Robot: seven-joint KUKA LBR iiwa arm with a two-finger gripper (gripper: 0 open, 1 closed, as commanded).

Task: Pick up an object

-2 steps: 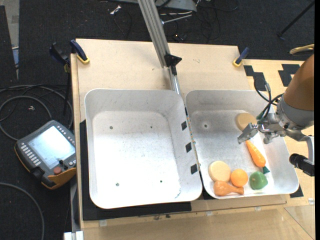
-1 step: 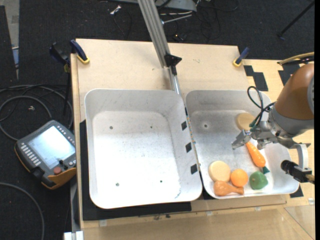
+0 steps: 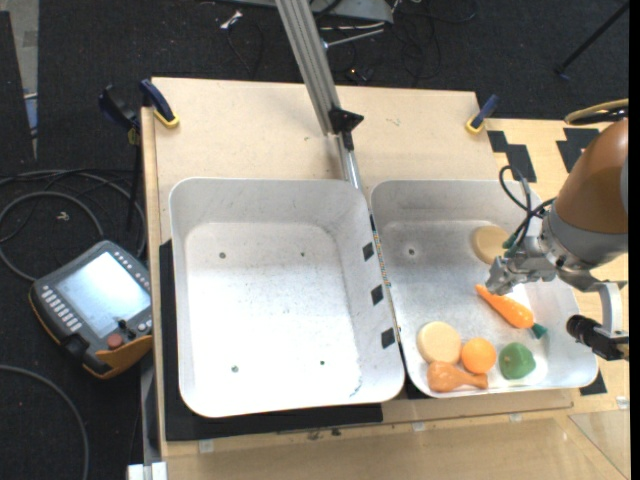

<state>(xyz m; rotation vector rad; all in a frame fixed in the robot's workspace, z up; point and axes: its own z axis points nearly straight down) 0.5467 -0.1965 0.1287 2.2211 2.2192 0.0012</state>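
Right bin [image 3: 440,213] holds carrot [image 3: 505,308] (gripper [image 3: 500,276] above)

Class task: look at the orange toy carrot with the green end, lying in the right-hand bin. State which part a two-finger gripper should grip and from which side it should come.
Probably the thick middle of the orange toy carrot, coming straight down from above. It lies flat and slanted on the floor of the right-hand white bin, apart from the other toys, so fingers closing across its narrow width should fit. The gripper is by its thin end.

Robotics lab: teach pendant [image 3: 92,308], floor cables [image 3: 40,213], clamped bench [image 3: 300,128].
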